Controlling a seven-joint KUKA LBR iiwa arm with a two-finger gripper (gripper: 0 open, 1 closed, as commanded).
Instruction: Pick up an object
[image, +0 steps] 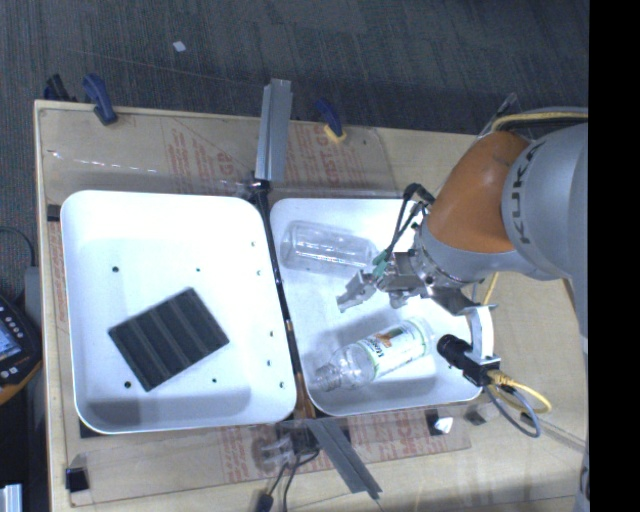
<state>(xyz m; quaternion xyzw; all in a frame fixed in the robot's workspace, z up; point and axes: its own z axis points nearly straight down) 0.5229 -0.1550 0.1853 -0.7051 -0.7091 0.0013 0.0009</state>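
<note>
Over right bin (330, 405): my gripper (356, 293) hangs between both bottles; finger state, cannot tell. Labelled bottle (385, 355) lies just below, long axis slanting up-right.

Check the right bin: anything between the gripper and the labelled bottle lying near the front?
Nothing visible. The gripper sits over bare white floor of the right bin, between the clear bottle behind it and the labelled bottle in front. Only bare bin floor lies between it and the labelled bottle.
</note>
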